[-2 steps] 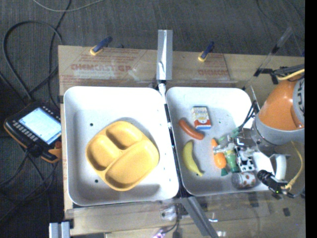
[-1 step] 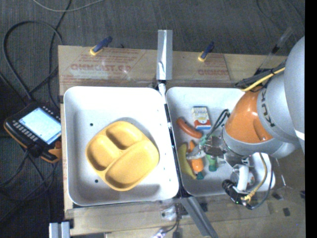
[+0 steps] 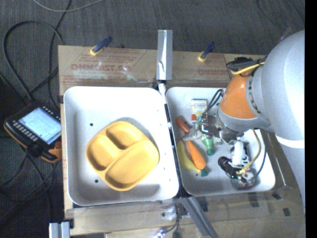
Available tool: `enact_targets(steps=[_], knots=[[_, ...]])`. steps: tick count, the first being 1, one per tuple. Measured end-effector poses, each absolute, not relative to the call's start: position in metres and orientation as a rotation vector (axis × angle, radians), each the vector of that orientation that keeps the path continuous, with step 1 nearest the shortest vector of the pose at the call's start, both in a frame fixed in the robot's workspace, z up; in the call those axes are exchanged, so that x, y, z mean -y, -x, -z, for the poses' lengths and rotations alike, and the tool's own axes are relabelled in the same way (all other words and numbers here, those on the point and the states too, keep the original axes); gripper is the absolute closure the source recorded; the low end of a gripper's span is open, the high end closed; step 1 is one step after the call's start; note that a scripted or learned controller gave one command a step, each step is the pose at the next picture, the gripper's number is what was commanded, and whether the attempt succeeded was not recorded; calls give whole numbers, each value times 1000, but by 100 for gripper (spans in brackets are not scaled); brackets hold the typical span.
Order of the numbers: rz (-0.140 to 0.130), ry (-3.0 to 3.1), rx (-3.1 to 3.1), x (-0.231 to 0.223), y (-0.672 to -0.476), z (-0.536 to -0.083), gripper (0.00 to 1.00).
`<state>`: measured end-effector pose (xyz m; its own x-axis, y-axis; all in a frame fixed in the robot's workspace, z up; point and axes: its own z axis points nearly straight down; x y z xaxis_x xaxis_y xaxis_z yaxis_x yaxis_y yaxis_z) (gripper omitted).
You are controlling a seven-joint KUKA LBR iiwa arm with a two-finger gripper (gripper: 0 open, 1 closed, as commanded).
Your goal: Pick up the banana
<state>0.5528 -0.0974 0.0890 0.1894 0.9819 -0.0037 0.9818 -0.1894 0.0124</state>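
Observation:
The banana lies in the right bin close to its left wall, running from upper left to lower right. An orange carrot with a green end rests against the banana's right side and partly covers it. My gripper hangs over the middle of the right bin, a little up and to the right of the banana, just above the carrot's upper end. Nothing shows between it and the banana.
A small reddish-orange piece lies near the right bin's left wall above the banana. A small printed box sits at the back, and a green item is under the gripper. The left bin holds a yellow divided plate.

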Motion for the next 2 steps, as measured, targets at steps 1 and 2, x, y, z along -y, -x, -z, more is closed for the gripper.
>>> enact_targets(steps=[1,2], knots=[[10,-2328,-2106,96,-629,-157,0],[9,-2240,-2199,43,-667,-193,0]])
